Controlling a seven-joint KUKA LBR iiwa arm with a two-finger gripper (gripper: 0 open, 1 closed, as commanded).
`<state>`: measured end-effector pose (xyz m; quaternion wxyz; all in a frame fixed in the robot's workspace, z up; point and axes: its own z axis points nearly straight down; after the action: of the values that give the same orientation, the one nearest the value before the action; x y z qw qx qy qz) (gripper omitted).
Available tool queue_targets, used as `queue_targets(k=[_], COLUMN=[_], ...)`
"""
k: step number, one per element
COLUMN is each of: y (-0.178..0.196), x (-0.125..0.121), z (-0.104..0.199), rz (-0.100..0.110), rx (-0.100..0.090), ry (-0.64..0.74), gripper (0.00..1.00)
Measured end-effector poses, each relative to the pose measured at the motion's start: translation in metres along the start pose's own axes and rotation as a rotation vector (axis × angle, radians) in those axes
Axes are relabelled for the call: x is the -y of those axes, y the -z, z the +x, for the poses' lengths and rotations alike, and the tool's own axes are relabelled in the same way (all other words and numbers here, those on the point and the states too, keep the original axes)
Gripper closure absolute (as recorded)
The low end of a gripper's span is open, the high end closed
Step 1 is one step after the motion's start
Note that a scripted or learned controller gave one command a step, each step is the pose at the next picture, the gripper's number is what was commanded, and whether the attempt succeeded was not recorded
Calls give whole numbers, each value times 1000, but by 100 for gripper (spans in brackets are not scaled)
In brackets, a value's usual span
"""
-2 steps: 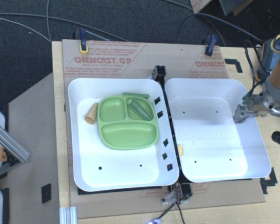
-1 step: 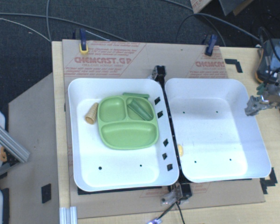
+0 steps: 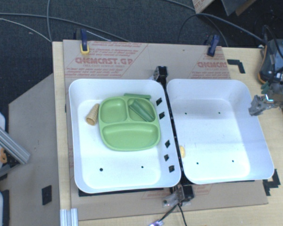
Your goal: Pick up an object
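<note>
Nothing is lifted yet: the claw (image 3: 259, 105) hangs at the right bin's (image 3: 217, 173) edge, grip unreadable; green plate (image 3: 129, 135) and cone (image 3: 92, 114) lie far to its left

One fixed camera looks down at a slant from above the tabletop (image 3: 236, 60), far enough to take in both bins, left (image 3: 80, 126) and right (image 3: 212, 131), and dark floor (image 3: 23, 41) beyond.

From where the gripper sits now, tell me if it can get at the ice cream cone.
Probably yes: the cone lies uncovered left of the green plate. The gripper must cross both bins.
</note>
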<state>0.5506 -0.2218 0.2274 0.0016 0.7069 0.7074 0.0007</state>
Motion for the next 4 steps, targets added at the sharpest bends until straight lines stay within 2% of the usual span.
queue_targets(k=[1, 2, 4], y=[-9, 1, -11], x=[1, -2, -1], z=[58, 110, 210], rz=[6, 4, 6], rx=[-5, -5, -4], ry=[5, 6, 4], gripper=[100, 100, 100])
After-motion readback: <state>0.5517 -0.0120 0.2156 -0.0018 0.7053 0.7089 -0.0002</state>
